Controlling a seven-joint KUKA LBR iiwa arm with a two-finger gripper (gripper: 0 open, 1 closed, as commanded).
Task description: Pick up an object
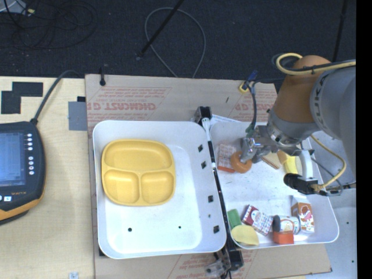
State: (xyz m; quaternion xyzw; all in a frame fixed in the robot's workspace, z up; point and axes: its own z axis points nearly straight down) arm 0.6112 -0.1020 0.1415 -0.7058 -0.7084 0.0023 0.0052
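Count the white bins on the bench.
2: the left bin holds a yellow divided plate; the right bin holds small items, with the gripper over it.

Teach pendant (17, 166), floor cables (174, 28)

Position: you look from one fixed camera above the bench (58, 97).
Facing: downward at a slant.
Range: far enough to take in both bins, left bin (110, 237) and right bin (325, 228).
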